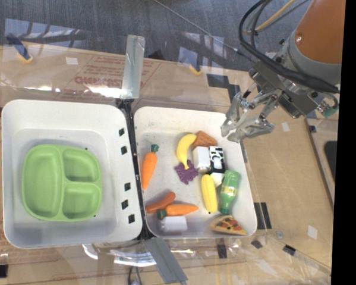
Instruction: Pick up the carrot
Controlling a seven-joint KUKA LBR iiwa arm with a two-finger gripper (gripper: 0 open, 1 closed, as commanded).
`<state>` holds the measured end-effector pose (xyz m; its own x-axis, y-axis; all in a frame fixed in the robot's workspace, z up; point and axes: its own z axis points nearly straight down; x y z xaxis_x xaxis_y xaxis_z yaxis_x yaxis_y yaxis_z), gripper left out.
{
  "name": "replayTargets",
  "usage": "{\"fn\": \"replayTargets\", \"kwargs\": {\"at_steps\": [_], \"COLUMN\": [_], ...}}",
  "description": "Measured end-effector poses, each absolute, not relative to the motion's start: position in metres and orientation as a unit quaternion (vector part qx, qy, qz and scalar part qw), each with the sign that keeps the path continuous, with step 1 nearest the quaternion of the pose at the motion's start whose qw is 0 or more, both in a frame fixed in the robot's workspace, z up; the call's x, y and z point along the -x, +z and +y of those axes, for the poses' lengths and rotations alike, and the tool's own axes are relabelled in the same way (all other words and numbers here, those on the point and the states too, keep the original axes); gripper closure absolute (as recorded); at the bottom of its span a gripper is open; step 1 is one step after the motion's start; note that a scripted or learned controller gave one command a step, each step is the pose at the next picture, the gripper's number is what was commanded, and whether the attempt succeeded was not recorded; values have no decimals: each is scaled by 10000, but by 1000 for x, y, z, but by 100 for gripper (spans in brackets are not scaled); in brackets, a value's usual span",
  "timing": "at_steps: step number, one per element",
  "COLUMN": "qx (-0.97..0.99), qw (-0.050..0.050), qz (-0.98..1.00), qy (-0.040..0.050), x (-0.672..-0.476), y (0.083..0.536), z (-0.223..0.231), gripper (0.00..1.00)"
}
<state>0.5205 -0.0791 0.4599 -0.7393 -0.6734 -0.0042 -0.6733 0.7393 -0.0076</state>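
An orange carrot (148, 169) with a green top lies lengthwise near the left wall of the right bin (167, 117). A second carrot (181, 209) lies flat near the bin's front, beside a reddish sausage (160, 202). My gripper (240, 129) hangs over the bin's far right corner, well away from both carrots. Its fingers are open and nothing sits between them.
The right bin also holds a banana (185, 148), purple grapes (187, 172), corn (209, 193), a green bottle (229, 191), a pizza slice (228, 225), a white block (174, 224) and a black-and-white carton (216, 159). A green divided plate (61, 182) lies in the left bin (12, 118).
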Motion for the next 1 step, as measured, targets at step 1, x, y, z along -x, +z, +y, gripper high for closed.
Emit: {"fn": "replayTargets", "kwargs": {"at_steps": [1], "qx": [3545], "qw": [-42], "qz": [9351], "qy": [32], "x": [-511], "y": [239], "z": [-85], "gripper": [100]}}
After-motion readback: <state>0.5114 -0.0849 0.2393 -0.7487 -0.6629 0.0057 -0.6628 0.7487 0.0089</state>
